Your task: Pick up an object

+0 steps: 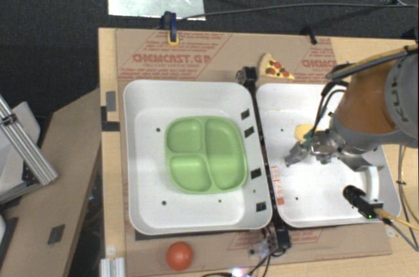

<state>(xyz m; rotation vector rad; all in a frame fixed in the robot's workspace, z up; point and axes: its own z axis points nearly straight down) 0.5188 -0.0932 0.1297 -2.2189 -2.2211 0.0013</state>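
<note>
i read the yellow piece (303, 132) in the right bin (281, 203) as my target. it lies on the bin floor toward twelve o'clock of that bin, just beside the gripper (293, 155) at about one o'clock from its tips, and partly hidden behind the cables and wrist. from what shows it is small, rounded and pale yellow; my guess is a light plastic toy, stiff enough not to squash, with a smooth skin that could slip out of a shallow pinch. i would take it across its narrow width, low down near the bin floor, so it cannot roll away. the exact shape is too hidden to say more.

the arm (370, 105) comes in from three o'clock, its orange band sitting over the right bin's far side, the wrist bent down and toward nine o'clock. the gripper points down-left with its tip near the middle of the right bin, close to the floor. whether its tips are spread or pressed together i cannot tell; they blur into one grey wedge. i see nothing between them.

other things: a green tray (205, 154) in the left bin (141, 203), a pizza slice (275, 67) on the board at twelve o'clock of the right bin, a red ball (179, 255) at six o'clock of the left bin.
</note>
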